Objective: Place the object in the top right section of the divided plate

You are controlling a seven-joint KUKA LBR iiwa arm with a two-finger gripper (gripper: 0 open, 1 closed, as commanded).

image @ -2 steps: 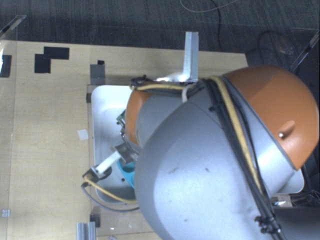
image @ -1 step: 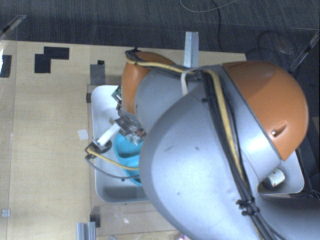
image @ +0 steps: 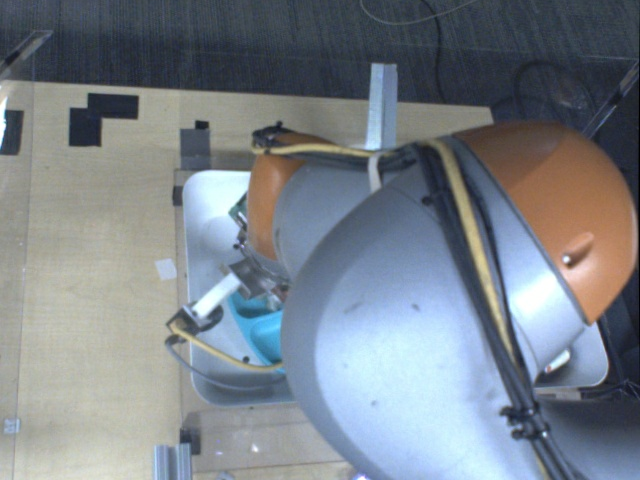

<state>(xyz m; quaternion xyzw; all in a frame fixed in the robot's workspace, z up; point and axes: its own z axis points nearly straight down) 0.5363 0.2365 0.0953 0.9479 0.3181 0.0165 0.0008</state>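
The camera view looks down on a pale wooden desk point(image: 90, 298) with black tape marks near its far edge, and dark carpet point(image: 200, 18) beyond it where a thin cable lies. The grey arm point(image: 420, 338) with its orange band covers most of the white bin point(image: 200, 198). A light-blue object point(image: 258, 330), perhaps the divided plate, peeks out in the bin beneath the wrist. The claw is hidden; its state cannot be told. No writing is legible.
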